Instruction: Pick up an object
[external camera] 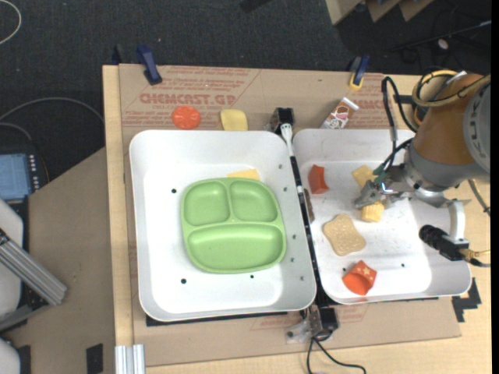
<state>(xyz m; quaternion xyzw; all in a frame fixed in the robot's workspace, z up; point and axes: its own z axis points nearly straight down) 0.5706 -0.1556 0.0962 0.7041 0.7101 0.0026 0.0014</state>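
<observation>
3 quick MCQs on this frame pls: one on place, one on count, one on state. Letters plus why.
1. Where does the green divided plate lie?
A. In the left bin
B. In the right bin
C. On the cardboard outside the bins

2. How many compartments does the green divided plate have?
A. Two
B. Three
C. Five

3. Where is the gripper now?
A. Over the left bin
B. Raised above the bench's far edge
C. Low in the right bin, beside a yellow piece

Answers:
1 A: the plate sits in the middle of the left bin, its rim hiding part of a pale yellow piece.
2 B: two small wells along the far side, one long well on the near side.
3 C: the arm reaches in from the right and the gripper ends among the yellow pieces in the right bin, near the toast slice.
</observation>
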